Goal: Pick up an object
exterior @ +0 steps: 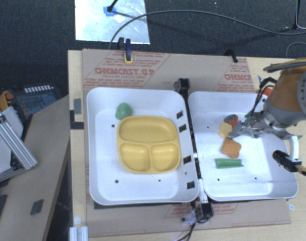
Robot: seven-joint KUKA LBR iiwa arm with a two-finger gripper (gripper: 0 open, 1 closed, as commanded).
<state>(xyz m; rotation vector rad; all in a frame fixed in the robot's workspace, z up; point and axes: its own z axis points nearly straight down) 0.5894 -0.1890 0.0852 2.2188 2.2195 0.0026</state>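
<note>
The gripper hovered low in the right bin, just beside a yellow piece and a red-and-green piece; whether its fingers stood apart or together could not be told. An orange block and green stick lay near. These toys looked light, rigid and smooth; the block's flat sides seemed best to grip. The left bin held a yellow divided tray and a green ball.

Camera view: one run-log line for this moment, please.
gripper over right bin | beside yellow piece | nothing seen held | yellow tray in left bin
</note>
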